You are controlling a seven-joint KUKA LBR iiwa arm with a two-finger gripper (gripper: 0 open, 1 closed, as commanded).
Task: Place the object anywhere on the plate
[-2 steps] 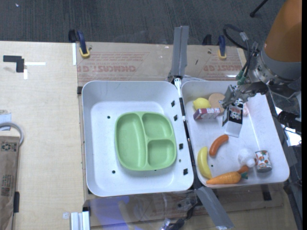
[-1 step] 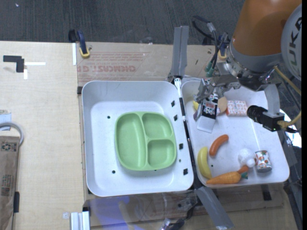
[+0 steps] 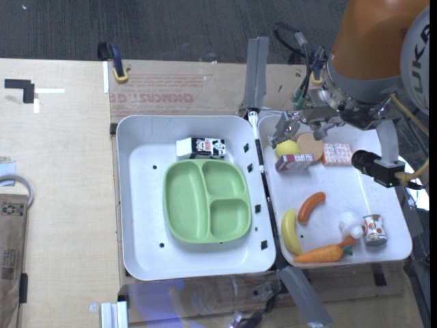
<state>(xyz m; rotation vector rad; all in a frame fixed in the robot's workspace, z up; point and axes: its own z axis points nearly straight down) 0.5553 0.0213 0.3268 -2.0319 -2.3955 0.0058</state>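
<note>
A light green divided plate (image 3: pixel 205 200) lies in the middle of the left bin (image 3: pixel 136 203). My gripper (image 3: pixel 285 130) hangs over the far left corner of the right bin (image 3: pixel 396 248), right above a yellow lemon (image 3: pixel 287 147). The lemon rests against a small dark red box (image 3: pixel 295 160). Nothing lies on the plate.
A black-and-white carton (image 3: pixel 201 147) lies just behind the plate. The right bin also holds a tan round item (image 3: pixel 312 144), a pink-and-white box (image 3: pixel 336 154), a sausage (image 3: pixel 311 206), a banana (image 3: pixel 290 231), a carrot (image 3: pixel 321 253), a white lump (image 3: pixel 348 221) and a small can (image 3: pixel 373 229).
</note>
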